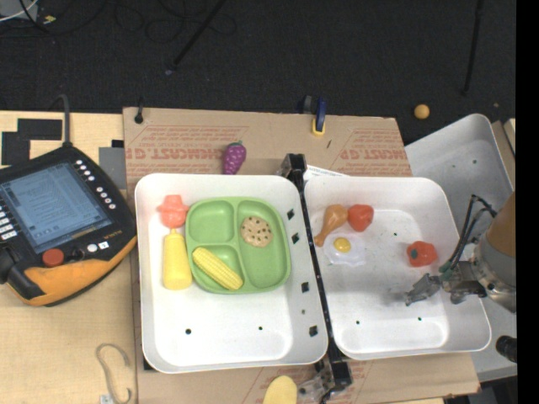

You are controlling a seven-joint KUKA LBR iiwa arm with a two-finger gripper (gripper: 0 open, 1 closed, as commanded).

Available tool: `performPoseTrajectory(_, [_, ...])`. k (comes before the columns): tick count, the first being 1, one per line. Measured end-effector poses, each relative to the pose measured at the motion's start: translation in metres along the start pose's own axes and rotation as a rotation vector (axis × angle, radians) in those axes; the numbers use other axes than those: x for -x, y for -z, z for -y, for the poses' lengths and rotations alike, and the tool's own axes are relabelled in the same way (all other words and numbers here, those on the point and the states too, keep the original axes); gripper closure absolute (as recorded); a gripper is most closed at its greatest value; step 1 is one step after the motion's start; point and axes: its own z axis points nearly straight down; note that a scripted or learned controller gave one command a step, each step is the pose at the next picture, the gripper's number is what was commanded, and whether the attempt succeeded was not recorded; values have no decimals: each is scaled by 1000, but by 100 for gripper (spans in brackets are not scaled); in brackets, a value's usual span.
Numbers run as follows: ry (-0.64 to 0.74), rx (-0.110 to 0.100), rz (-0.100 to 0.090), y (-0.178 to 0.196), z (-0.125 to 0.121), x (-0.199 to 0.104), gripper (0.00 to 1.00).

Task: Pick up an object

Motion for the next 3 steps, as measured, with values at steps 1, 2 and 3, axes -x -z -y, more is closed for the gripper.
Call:
performPoseTrajectory(1, [1, 1, 0, -54, 0, -2, 0])
performPoseTrajectory(2, [-5, 4, 0, -41, 0, 0, 100])
performPoseTrajectory(3, [-1, 8, 3, 9, 2, -10, 100])
